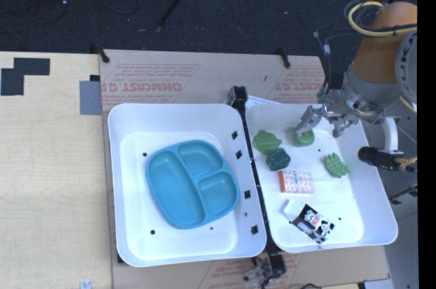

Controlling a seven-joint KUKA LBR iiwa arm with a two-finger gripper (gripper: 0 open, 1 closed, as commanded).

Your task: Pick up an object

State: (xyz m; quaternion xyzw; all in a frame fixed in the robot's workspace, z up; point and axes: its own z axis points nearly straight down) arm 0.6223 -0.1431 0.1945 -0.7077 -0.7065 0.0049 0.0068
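Black-and-white toy (314, 221) lies nearest; beyond it the gripper (325, 123) hangs spread wide, one finger (304, 123) touching a green piece (304, 138).

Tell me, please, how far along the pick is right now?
Early stage. Done: the tool has reached the right bin, low beside a small green piece. In hand: nothing visibly lifted. Left: gripping and raising an object. The green leaf, dark block and red box lie on the floor.

Open floor was left along the right bin's (381, 230) right side, while its centre-left was crowded by green pieces (267, 142) and a red-and-white box (296, 180).
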